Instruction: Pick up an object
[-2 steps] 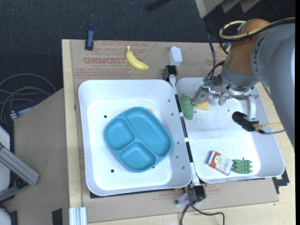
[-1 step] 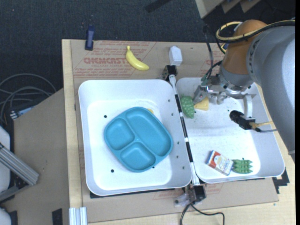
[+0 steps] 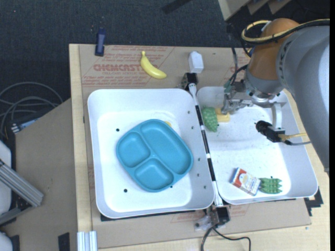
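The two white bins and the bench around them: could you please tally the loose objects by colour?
Blue: 2, the divided plate and the small blue item.
Yellow: 2, the banana and the yellow piece.
Green: 2, green object and green toy.
Red and white: 1, the small box.
Total: 7

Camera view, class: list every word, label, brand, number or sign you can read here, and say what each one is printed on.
"CHEMCAST": large red letters on the brown board under the bins, behind the left bin, beside the banana.
Smaller red lines around that word: too blurred to read.
Small red and white box in the right bin: printing too small to read.
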Available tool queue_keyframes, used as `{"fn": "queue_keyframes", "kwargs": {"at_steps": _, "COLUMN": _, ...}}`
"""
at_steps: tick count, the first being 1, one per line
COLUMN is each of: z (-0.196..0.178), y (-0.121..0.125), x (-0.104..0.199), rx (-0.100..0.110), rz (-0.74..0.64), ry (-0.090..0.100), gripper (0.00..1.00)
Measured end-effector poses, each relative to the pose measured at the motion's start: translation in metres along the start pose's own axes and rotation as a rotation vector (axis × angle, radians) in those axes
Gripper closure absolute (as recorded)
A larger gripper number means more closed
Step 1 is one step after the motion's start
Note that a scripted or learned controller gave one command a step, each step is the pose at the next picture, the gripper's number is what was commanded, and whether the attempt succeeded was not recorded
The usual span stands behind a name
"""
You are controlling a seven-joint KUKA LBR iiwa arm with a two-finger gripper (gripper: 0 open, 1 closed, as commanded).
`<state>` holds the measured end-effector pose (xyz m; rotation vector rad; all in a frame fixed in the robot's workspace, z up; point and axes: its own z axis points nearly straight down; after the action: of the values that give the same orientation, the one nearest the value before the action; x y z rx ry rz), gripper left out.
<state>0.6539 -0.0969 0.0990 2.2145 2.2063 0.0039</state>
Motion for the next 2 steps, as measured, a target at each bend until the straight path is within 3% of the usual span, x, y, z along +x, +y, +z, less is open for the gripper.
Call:
{"fn": "queue_keyframes", "kwargs": {"at_steps": 1, "z": -0.001, "y": 0.000, "x": -0.004, "rx": 0.000, "rz": 0.003, "ry": -0.006, "gripper": 0.00}}
{"fn": "queue_keyframes", "kwargs": {"at_steps": 2, "z": 0.014, "y": 0.013, "x": 0.004, "rx": 0.010, "rz": -0.004, "ry": 0.008, "gripper": 0.00}}
